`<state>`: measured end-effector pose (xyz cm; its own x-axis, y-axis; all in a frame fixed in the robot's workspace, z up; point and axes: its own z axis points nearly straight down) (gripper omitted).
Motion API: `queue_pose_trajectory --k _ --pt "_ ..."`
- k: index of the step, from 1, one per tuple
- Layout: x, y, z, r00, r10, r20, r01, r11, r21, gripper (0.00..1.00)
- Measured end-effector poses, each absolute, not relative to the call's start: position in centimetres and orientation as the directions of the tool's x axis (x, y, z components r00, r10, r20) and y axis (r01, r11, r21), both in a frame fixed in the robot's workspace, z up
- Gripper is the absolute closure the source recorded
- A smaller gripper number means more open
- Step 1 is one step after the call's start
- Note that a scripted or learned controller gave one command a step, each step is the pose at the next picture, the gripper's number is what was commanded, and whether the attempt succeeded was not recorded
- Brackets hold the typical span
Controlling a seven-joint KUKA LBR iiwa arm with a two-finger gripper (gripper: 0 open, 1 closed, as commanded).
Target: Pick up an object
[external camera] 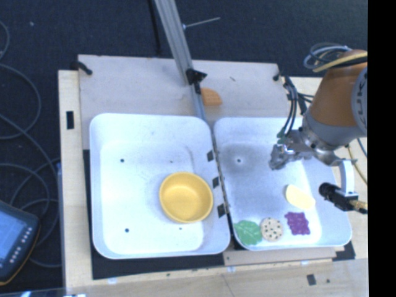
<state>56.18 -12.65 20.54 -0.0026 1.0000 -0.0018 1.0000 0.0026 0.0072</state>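
The grey two-finger gripper hovers over the right white bin; whether its jaws are open, I cannot tell. Nearest lies the pale yellow oval piece; descend centred above it before closing.

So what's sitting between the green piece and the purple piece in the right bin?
A round speckled cookie lies between the green piece and the purple piece, seen in the camera view.

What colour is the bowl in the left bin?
Yellow: the bowl shows plainly in the camera view, sitting in the left bin.
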Motion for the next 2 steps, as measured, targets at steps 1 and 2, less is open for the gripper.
queue_pose_trajectory --k 1,2 --pt "56.4 -12.8 25.0 -0.004 1.0 -0.002 1.0 0.004 0.008 1.0" --pt "57.2 -7.3 24.2 -0.007 1.0 0.001 1.0 0.007 0.001 1.0"
